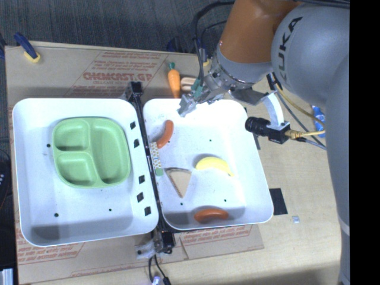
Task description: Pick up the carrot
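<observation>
Left bin (24,159): holds a green divided plate (92,152), lying flat. Nothing else noted there.

Right bin (252,177): holds a sausage (165,133) near its upper left wall, a wedge of bread (180,181) at centre, a banana (214,165) just to its right, and a second sausage (210,214) by the near wall.

Carrot (173,82): lies outside both bins, on the cardboard just beyond the far rim of the right bin, green top pointing away. A pale object sits just beside it to the right; identity unclear.

Gripper (189,104): hangs over the far left corner of the right bin, near the carrot but apart from it. Nothing is seen between the fingers; whether the jaws are spread or pressed together cannot be told.

Risks, in my judgement: the bin rim stands between gripper and carrot, so a low approach could strike it. The orange sausages resemble the target and could draw a mistaken grasp. The rounded carrot may roll aside on contact.
</observation>
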{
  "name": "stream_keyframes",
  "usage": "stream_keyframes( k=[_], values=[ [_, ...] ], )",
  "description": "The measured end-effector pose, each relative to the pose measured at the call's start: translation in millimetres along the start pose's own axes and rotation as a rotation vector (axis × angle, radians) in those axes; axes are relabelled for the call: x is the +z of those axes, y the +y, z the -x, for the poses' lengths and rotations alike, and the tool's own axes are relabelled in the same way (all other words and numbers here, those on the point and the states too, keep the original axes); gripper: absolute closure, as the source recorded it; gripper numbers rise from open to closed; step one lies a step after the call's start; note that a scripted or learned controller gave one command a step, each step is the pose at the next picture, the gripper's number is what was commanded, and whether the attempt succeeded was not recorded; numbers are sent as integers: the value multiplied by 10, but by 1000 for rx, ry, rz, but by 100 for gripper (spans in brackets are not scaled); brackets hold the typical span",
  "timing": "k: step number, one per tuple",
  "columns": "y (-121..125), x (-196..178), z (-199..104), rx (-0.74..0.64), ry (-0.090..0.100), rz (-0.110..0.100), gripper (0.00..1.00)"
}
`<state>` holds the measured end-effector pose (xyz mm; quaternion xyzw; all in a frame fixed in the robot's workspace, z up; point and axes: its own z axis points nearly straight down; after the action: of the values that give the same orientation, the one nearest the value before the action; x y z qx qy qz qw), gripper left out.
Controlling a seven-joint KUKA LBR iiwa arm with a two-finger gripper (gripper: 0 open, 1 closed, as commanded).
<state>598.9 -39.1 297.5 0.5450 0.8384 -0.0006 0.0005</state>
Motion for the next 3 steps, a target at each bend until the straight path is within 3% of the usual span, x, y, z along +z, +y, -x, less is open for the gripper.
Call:
stream_keyframes(
  k=[1, 2, 3],
  values=[
    [379, 661, -676, 79, 3, -4, 100],
    [382, 554, -669, 75, 2, -5, 100],
    [49, 79, -674, -355, 0, 0, 100]
  ],
)
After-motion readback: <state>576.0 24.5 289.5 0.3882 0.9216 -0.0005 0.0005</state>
